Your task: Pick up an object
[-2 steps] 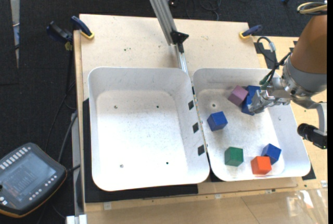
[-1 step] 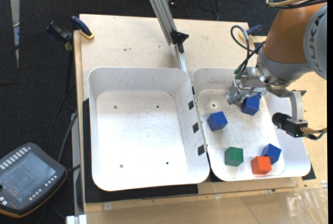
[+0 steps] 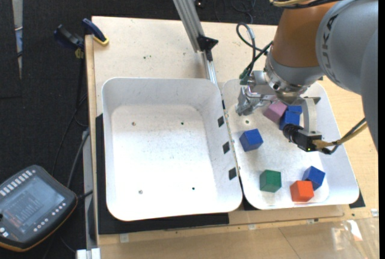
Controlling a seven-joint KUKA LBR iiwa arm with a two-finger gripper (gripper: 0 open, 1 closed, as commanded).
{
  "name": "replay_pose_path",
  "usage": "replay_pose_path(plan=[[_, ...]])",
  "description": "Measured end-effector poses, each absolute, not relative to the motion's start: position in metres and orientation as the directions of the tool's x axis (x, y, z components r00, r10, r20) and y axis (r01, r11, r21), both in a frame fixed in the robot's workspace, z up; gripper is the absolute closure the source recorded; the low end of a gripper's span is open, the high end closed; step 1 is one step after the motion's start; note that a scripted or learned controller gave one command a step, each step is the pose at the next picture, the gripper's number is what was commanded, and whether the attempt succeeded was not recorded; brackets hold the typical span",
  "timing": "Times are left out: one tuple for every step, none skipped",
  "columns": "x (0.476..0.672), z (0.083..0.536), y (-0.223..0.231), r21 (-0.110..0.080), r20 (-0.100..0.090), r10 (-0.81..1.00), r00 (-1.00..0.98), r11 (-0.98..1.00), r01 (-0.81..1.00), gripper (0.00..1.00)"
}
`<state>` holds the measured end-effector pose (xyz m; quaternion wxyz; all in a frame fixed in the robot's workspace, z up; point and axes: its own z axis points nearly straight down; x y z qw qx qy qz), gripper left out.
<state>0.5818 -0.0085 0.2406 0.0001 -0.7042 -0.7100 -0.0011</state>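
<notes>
The right bin [image 3: 337, 149] holds several cubes. A blue cube [image 3: 251, 139] lies near its left wall. A green cube [image 3: 270, 180], an orange-red cube [image 3: 302, 190] and a small blue cube [image 3: 314, 176] sit along the front. A pink cube [image 3: 275, 111] and another blue cube [image 3: 293, 116] rest side by side under the wrist. My gripper [image 3: 244, 105] hangs low over the bin's back left part, just left of the pink cube and above the first blue cube. No cube shows in its grasp.
The left bin [image 3: 114, 95] adjoins the right one. A slanted aluminium pole [image 3: 183, 2] crosses the back of the bench. A blue and yellow clamp [image 3: 84, 34] sits at the back left corner. A teach pendant [image 3: 30, 207] lies off the front left.
</notes>
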Motion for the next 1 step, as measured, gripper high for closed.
replay_pose_path(plan=[[0.5949,0.2333,0.049,0.001,0.001,1.0,-0.008,0.008,1.0,1.0]])
